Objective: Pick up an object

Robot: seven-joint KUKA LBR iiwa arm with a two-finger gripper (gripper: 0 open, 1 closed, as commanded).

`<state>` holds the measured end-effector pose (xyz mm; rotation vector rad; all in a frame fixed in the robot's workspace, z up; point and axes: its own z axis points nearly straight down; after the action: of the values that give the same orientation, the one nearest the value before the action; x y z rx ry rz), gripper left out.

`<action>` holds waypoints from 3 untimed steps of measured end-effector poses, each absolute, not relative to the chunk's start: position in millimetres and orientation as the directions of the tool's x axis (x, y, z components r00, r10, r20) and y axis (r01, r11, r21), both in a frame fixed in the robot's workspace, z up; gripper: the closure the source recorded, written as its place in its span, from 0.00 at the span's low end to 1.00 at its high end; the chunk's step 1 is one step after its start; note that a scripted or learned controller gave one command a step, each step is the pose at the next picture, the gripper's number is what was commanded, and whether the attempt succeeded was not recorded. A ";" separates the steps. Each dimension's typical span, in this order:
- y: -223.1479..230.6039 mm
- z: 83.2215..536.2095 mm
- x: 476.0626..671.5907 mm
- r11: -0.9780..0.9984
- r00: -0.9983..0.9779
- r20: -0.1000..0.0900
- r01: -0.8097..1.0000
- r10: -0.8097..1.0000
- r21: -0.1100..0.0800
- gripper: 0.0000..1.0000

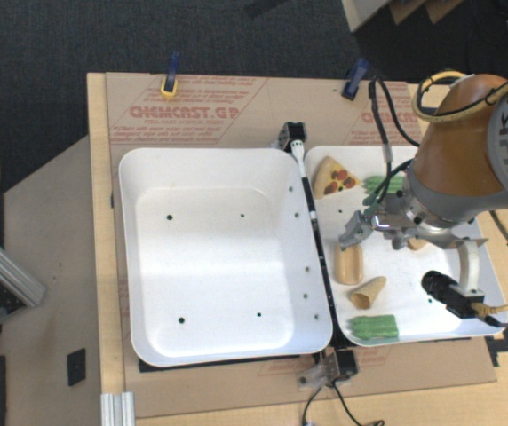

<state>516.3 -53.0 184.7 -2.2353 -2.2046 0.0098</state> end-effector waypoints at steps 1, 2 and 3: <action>9.0 184.3 492.0 0.004 -0.004 0.004 1.000 1.000 -0.005 0.00; 5.4 194.7 493.7 -0.001 0.001 0.001 1.000 1.000 0.000 1.00; 5.5 204.5 494.3 -0.002 0.002 0.001 1.000 1.000 0.001 1.00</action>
<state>494.3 5.5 204.5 -2.2241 -2.2192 -0.0023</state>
